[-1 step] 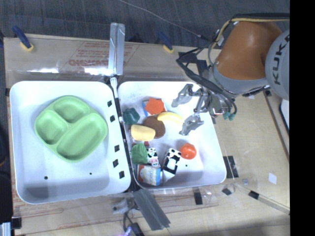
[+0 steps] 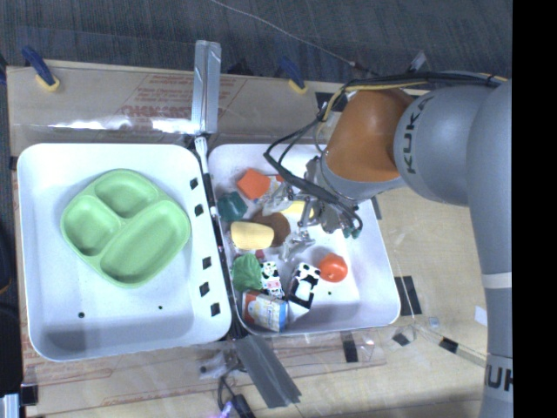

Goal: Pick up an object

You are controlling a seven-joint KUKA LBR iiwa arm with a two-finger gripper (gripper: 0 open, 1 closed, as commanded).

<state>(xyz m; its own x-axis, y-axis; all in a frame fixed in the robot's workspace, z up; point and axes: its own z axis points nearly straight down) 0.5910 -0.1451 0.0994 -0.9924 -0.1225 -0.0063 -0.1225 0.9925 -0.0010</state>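
We're over the tabletop (image 2: 435,225), arm (image 2: 452,146) reaching in from the right into the right bin (image 2: 383,294). Left bin (image 2: 35,233) carries the green divided plate (image 2: 126,225). Our tool (image 2: 306,226) hangs at the clutter's center; we cannot tell its opening. The yellow block (image 2: 251,234) lies just left, long axis left-right; the orange ball (image 2: 334,268) sits lower right.

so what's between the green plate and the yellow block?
Camera view: the two bins' adjoining walls lie between the plate and the block.
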